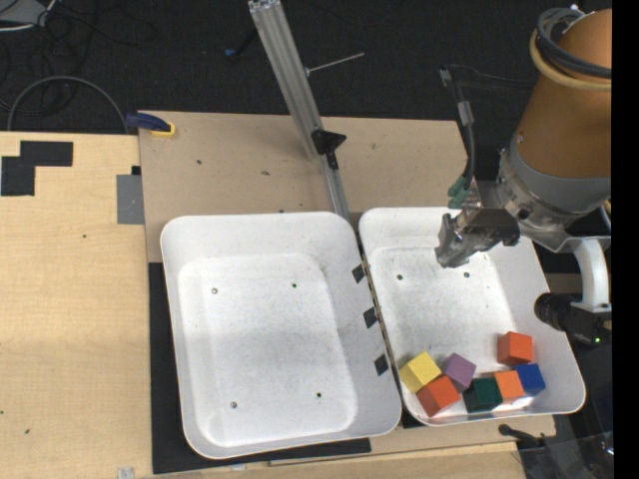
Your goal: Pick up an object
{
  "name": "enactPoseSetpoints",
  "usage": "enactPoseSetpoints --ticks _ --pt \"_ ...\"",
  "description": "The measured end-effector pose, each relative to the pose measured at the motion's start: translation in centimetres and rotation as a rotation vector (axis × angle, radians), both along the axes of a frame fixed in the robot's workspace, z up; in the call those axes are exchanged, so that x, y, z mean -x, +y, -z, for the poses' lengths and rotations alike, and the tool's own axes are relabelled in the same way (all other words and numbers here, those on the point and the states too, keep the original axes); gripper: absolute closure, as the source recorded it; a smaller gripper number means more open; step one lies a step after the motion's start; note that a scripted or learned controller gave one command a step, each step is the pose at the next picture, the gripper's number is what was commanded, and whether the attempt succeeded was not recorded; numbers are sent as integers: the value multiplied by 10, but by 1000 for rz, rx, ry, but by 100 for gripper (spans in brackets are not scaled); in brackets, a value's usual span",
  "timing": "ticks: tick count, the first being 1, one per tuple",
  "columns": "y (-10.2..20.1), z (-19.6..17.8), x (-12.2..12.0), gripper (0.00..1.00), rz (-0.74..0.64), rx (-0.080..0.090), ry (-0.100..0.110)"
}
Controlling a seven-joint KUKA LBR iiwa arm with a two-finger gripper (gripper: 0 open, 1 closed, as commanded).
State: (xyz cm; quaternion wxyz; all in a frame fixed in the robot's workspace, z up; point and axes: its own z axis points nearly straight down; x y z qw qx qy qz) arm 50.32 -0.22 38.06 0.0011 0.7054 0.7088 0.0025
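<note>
- gripper point(451, 254) above the right bin's point(439, 230) far half, nothing seen held; open or closed: can't tell
- coloured blocks point(469, 375) clustered in that bin's near corner, well apart from the gripper

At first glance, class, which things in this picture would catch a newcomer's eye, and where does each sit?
The big arm, grey with an orange band, reaches in from the right, its gripper above the far part of the right bin. A cluster of blocks fills that bin's near corner: yellow, purple, red, green, orange, blue, and another red-orange one.
</note>
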Motion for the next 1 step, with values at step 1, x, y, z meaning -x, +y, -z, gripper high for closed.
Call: enactPoseSetpoints --ticks 1 --pt "20 -164 11 100 3 2 -1"
